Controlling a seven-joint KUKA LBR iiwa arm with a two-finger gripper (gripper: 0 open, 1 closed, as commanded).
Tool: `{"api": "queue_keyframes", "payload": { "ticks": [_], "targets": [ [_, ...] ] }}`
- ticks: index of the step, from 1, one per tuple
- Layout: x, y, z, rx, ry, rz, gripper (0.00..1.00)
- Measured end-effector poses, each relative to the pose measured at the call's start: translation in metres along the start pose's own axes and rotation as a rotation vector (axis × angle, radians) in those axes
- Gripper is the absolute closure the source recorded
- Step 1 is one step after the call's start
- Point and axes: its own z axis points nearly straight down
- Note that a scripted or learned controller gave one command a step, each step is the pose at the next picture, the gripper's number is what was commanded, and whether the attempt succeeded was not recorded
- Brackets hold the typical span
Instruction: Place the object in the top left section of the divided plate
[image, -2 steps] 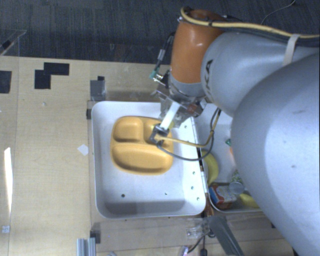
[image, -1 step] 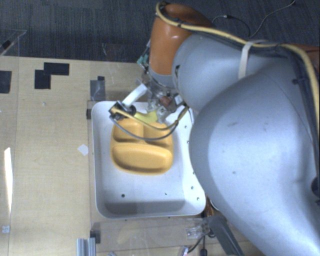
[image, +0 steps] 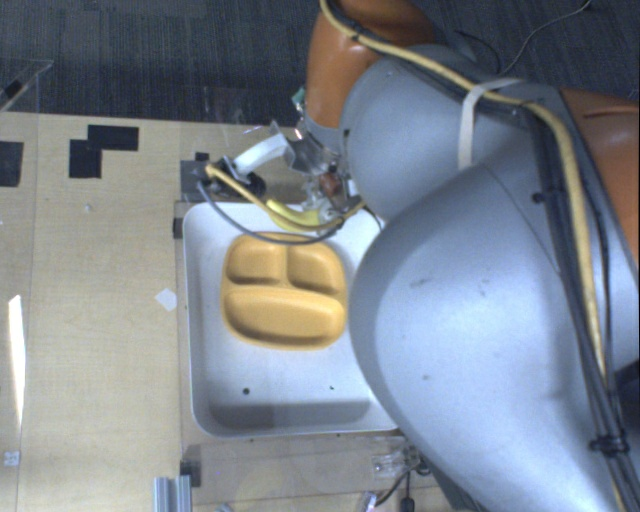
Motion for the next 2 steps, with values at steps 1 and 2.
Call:
{"api": "queue_keyframes", "payload": {
  "ticks": [1,2],
  "targets": [
    [-0.0223,-0.0536,0.0041,0.001,-0.001,0.079,1.00],
    [-0.0224,-0.0533,0.0043,0.000,-0.002,0.079,0.00]
  ]
}}
